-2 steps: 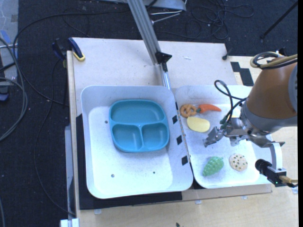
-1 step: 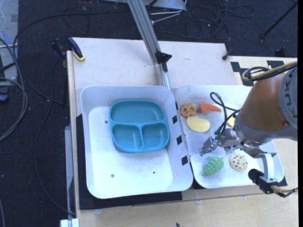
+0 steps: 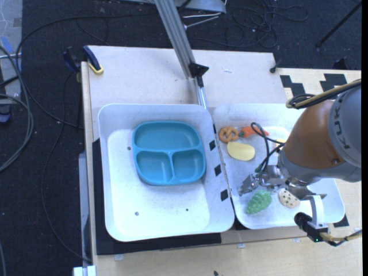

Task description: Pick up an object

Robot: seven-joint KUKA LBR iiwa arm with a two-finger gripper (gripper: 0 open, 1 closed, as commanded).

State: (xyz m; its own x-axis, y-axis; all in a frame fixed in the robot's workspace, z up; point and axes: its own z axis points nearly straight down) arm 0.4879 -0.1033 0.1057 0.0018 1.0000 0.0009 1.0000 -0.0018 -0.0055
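The right bin (image 3: 330,211) holds several small items. A brown pretzel (image 3: 228,134) and an orange carrot piece (image 3: 248,132) lie at its far left. Just in front of them is a pale yellow oval piece (image 3: 241,151). A green bunch of grapes (image 3: 259,202) sits near the front left, with a speckled round biscuit (image 3: 287,198) to its right. My gripper (image 3: 253,184) hangs low over the bin, just above and behind the green grapes and in front of the yellow piece. The grey and orange arm (image 3: 316,145) covers the bin's right half.
The left bin (image 3: 115,206) holds a blue three-compartment tray (image 3: 169,153). A slanted metal pole (image 3: 178,36) comes down to the bins' far edge between them. Black cables run from the wrist over the right bin. A black fitting (image 3: 307,224) juts out at the front right.
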